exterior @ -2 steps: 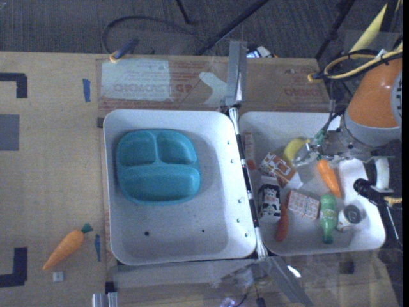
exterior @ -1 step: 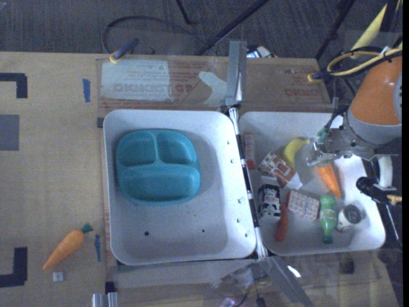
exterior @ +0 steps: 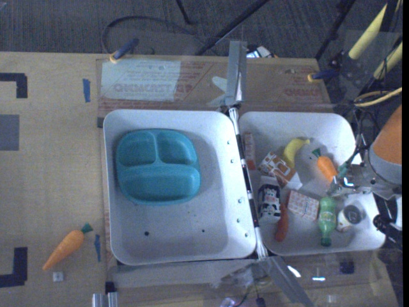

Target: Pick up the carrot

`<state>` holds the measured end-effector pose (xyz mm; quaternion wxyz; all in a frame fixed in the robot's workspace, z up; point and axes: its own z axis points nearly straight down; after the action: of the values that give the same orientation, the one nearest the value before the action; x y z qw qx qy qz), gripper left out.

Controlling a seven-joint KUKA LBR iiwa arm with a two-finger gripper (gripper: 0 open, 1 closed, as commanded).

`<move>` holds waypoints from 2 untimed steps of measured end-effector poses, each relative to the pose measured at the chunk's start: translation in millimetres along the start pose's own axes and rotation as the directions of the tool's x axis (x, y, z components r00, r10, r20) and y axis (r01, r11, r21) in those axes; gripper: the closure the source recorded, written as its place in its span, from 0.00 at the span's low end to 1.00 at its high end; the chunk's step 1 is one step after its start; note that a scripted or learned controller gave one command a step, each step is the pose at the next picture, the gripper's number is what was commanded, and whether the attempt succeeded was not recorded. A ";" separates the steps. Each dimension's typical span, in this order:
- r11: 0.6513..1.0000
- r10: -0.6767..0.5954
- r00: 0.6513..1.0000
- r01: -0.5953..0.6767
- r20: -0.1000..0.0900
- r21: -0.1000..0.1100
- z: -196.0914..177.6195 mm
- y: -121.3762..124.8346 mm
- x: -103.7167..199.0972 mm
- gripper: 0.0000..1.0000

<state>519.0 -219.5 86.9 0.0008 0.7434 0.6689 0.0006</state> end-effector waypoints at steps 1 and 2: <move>0.995 0.097 0.995 -0.097 0.000 0.001 -105.3 22.9 58.0 1.00; 0.995 0.097 0.995 -0.097 0.000 0.001 -105.1 22.8 58.0 0.00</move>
<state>547.5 -164.3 192.0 0.0002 0.7749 0.6321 0.0002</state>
